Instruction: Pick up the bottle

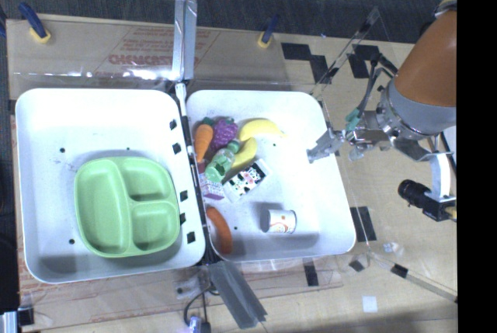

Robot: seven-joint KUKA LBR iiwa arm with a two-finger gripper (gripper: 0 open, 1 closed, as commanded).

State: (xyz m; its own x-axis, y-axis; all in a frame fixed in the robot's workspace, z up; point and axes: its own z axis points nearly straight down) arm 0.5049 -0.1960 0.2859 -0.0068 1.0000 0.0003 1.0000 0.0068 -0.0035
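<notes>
Green bottle (223,161) beside banana (259,127), label unreadable. Gripper (320,149) right of banana; finger state unclear.

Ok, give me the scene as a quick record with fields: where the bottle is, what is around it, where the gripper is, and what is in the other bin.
bottle: green bottle, lying in the right bin, near its left wall
neighbours: carrot, grapes, banana, patterned card box
elsewhere in right bin: paper cup on its side; an orange item at the front left corner
gripper: gripper over the right bin's right edge, apart from the bottle
left bin: left bin holds a green divided tray
task state: bottle not yet picked up
</notes>
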